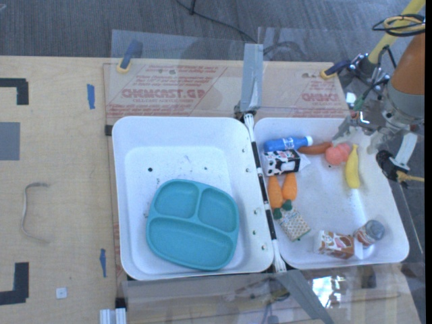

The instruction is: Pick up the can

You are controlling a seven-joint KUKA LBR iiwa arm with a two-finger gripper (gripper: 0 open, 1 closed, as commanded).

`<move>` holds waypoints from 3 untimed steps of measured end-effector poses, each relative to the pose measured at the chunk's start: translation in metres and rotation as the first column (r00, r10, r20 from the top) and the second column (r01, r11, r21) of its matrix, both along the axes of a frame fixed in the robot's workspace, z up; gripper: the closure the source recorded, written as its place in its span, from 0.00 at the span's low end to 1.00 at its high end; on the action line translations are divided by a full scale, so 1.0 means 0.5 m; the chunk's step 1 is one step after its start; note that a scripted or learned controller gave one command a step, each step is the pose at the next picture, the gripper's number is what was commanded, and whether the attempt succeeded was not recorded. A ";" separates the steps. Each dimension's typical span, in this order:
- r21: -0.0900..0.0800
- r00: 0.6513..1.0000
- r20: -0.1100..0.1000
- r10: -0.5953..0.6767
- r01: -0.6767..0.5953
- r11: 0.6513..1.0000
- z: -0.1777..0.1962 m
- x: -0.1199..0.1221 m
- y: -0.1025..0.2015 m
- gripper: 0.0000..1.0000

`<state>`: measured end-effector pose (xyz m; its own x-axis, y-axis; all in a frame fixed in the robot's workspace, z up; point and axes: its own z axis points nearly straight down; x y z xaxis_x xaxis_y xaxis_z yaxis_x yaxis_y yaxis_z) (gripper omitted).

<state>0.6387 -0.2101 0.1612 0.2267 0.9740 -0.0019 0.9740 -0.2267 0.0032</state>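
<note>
The can (370, 233) is small, with a grey metal end and a brownish label. It lies near the front right corner of the right bin (398, 248). My gripper (354, 123) hangs over that bin's back right part, above a yellow banana (352, 168) and a pink-orange rounded toy (338, 154). It is well behind the can and not touching it. Nothing shows between its fingers.
The right bin also holds a blue bottle (286, 143), a black-and-white carton (281, 161), two carrots (281, 190), a speckled block (294, 226) and a brown snack packet (336, 244) beside the can. A blue divided plate (194, 224) lies in the left bin (128, 140).
</note>
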 end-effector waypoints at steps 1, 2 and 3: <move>0.002 0.999 -0.003 0.035 -0.035 0.999 -0.098 -0.126 0.032 0.00; 0.004 0.993 -0.004 0.120 -0.120 0.993 -0.026 -0.235 0.002 0.00; 0.003 0.981 -0.003 0.194 -0.194 0.981 -0.051 -0.319 -0.006 0.00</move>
